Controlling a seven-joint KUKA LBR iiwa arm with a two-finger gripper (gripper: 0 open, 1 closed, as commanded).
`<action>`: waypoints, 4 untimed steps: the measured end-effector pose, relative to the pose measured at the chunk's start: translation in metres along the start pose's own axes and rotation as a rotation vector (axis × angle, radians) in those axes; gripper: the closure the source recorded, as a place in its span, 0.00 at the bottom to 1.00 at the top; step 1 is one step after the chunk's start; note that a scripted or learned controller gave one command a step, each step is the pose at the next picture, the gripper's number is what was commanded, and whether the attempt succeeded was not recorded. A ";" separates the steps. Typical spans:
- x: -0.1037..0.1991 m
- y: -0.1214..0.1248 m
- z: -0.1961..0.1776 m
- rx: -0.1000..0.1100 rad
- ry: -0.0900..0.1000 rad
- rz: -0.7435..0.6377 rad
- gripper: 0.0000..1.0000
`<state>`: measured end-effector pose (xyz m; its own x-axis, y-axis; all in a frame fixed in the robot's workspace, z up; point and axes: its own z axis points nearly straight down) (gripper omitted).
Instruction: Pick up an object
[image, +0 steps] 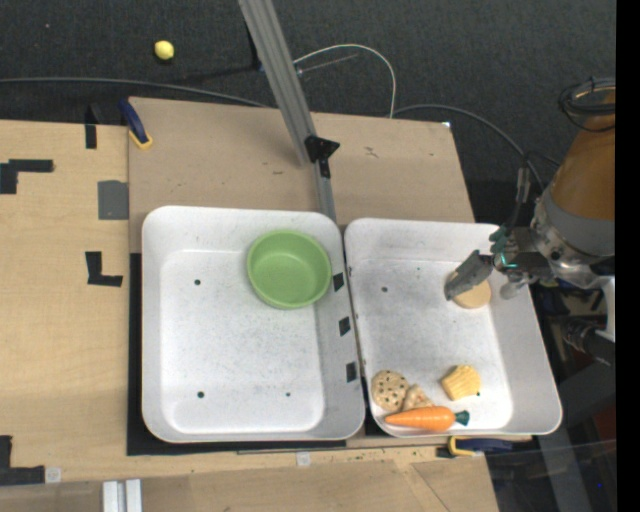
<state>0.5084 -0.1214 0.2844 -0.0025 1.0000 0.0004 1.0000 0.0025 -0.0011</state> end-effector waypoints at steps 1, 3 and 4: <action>0.000 0.000 0.000 0.000 -0.001 0.000 0.00; 0.003 -0.002 0.108 0.008 0.001 0.002 0.00; 0.011 0.004 0.164 0.007 0.001 0.001 0.00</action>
